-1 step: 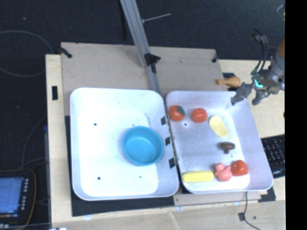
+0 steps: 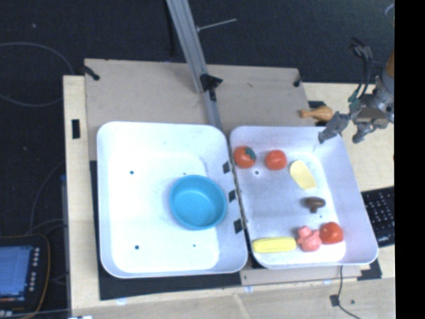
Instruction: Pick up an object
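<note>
My gripper hovers over the far right corner of the right bin, its two dark fingers spread open with nothing between them. Several small objects lie in this bin. A red tomato with a green top and a red ball sit at the far left. A pale yellow piece lies closest to the gripper, below and to its left. A brown item rests mid-bin. Along the near edge lie a yellow bar, a pink toy and a red object.
The left bin holds a blue bowl. An orange object lies on the bench just beyond the right bin. A grey metal pole slants up from between the bins. A black keyboard lies to the right.
</note>
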Robot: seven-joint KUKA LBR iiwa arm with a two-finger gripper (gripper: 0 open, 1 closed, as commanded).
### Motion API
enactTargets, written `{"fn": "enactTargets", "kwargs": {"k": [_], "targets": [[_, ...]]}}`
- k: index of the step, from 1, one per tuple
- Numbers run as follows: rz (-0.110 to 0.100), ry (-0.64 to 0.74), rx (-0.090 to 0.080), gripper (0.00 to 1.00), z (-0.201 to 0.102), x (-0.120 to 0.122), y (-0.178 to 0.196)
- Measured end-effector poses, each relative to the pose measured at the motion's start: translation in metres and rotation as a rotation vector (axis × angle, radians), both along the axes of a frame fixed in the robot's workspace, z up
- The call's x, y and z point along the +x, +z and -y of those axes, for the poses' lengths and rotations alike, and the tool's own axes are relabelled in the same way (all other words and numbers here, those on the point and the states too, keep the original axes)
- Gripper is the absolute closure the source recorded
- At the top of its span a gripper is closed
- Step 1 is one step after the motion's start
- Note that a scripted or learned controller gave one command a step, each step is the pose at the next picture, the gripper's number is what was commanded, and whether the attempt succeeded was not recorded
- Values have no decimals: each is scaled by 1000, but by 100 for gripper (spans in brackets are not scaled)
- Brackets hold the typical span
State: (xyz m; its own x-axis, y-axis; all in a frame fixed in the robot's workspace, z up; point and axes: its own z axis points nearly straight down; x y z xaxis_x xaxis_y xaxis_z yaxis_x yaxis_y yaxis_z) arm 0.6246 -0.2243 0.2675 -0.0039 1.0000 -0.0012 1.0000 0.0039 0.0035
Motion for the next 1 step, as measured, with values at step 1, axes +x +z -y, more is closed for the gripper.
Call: {"fn": "enactTargets", "kwargs": {"k": [1], "targets": [[-5, 2, -2, 0, 0, 7, -45]]}}
